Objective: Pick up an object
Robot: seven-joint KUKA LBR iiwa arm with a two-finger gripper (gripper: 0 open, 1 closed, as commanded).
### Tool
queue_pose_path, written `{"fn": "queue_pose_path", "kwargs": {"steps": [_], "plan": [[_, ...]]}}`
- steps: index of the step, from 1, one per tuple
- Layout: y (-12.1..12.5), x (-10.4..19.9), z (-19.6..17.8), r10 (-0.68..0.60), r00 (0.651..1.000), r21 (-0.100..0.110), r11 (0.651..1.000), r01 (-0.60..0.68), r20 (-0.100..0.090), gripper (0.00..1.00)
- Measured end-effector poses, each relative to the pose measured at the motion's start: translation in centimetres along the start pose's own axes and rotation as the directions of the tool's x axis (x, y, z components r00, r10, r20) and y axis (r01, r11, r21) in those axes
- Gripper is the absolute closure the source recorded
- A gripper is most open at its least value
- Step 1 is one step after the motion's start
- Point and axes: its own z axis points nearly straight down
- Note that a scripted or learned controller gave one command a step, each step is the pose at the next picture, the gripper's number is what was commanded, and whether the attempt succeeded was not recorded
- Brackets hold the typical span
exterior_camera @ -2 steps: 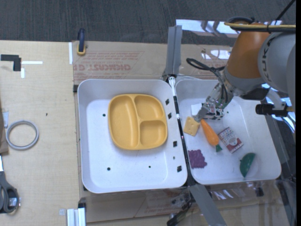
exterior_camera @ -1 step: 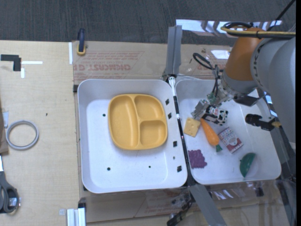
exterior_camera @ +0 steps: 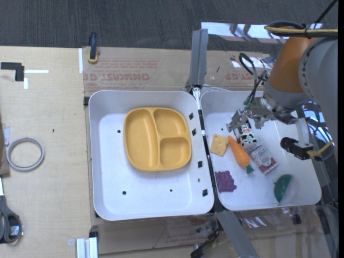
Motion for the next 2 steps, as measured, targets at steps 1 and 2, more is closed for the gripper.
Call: {"fn": "queue_pose_path", "kwargs": {"steps": [1, 2], "plan": [[0.8, -2.2, 4.3, -0.025, 1.0, 0.002, 1.0, 0.025, 0.0, 0.0], [0.8, -2.4, -11.4, 0.075, 0.997, -0.001, 0.997, -0.075, 0.001, 0.0]]}}
